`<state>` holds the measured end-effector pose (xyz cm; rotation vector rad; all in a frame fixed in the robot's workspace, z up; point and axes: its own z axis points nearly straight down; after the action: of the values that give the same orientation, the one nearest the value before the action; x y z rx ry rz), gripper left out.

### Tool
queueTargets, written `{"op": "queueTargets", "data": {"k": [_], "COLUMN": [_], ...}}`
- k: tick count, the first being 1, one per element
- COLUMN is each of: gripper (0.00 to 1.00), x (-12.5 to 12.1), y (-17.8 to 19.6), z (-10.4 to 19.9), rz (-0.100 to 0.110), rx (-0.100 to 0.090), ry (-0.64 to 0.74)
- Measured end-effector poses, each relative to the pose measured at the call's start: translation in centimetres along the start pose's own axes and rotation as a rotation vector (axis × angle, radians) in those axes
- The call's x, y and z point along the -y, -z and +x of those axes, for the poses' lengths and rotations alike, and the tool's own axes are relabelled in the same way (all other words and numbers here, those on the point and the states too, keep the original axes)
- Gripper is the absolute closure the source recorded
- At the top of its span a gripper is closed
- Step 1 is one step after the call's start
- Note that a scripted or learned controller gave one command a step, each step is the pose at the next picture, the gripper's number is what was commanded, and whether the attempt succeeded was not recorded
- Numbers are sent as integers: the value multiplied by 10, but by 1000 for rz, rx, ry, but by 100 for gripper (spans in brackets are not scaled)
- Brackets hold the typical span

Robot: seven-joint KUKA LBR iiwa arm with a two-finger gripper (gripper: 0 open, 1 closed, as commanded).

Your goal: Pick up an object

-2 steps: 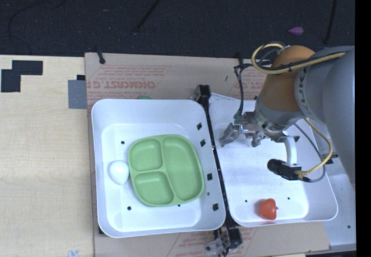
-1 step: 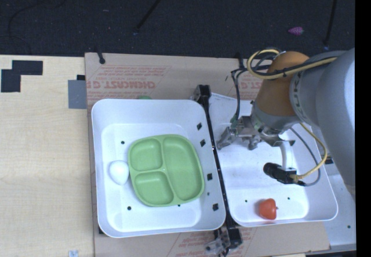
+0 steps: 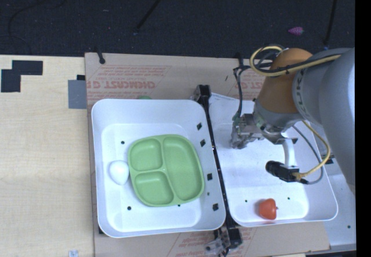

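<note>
Two shallow white bins sit side by side on the counter [image 3: 46,151], touching along their inner edges.

Left bin [image 3: 110,116]: contains one green divided plate [image 3: 165,170] with three compartments, lying flat near the bin's centre. One white egg-shaped object [image 3: 119,172] lies just beside the plate's left edge, touching or nearly touching it. The plate's compartments hold nothing visible.

Right bin [image 3: 324,206]: contains one small red tomato-like object [image 3: 267,209] near the bin's front edge, resting on the bin floor.

The arm [image 3: 324,99] enters from the right, with its orange band [image 3: 284,84] above the wrist. The gripper [image 3: 242,137] is lowered over the rear left part of the right bin, close to the divider between the bins. Whether the gripper is wide or narrow cannot be told from this view. Nothing can be seen held in it.

Position of the red object relative to the gripper: it lies toward the front of the bin and slightly to the right of the gripper, well apart from it, with bare bin floor between. A black part [image 3: 281,170] with yellow cable hangs from the arm between the gripper and the red object.

Count: two bins, one plate, one white object, one red object.
</note>
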<state>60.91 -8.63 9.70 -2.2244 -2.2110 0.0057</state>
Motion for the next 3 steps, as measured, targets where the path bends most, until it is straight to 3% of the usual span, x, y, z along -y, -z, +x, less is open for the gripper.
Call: {"op": "queueTargets", "data": {"k": [2, 3], "gripper": [100, 100], "x": [-7, 6], "y": [100, 115], "z": [-8, 41], "rz": [-8, -3], "rx": [1, -1], "ry": [4, 10]}}
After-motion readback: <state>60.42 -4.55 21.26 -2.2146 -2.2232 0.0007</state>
